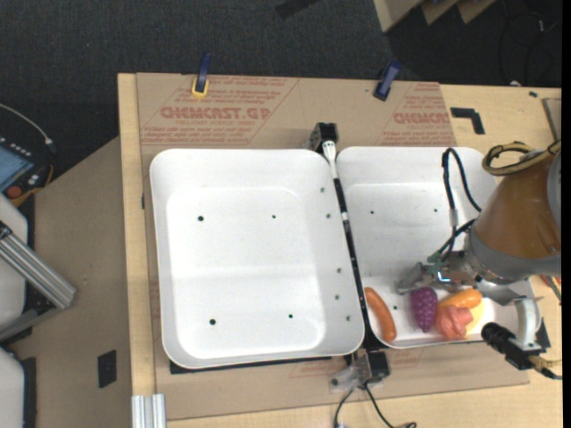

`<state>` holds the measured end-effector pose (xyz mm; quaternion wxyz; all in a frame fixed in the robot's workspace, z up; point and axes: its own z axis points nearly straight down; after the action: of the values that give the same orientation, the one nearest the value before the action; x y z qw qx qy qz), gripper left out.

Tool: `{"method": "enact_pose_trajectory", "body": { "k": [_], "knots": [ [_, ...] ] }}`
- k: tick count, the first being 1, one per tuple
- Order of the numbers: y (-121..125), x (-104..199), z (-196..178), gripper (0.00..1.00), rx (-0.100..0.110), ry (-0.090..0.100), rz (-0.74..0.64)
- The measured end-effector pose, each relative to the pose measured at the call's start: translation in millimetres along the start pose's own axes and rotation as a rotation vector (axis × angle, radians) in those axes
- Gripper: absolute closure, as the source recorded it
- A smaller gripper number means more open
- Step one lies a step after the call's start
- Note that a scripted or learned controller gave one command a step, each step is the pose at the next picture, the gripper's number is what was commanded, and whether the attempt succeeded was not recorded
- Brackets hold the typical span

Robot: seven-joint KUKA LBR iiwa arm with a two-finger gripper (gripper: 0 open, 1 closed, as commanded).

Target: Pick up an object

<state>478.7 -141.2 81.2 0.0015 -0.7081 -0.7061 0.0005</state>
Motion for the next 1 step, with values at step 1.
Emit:
{"method": "enact_pose_trajectory", "body": {
  "k": [1],
  "knots": [
    [0.8,1.7,-13.8,1.00,-0.005,-0.001,-0.002]
  ]
}}
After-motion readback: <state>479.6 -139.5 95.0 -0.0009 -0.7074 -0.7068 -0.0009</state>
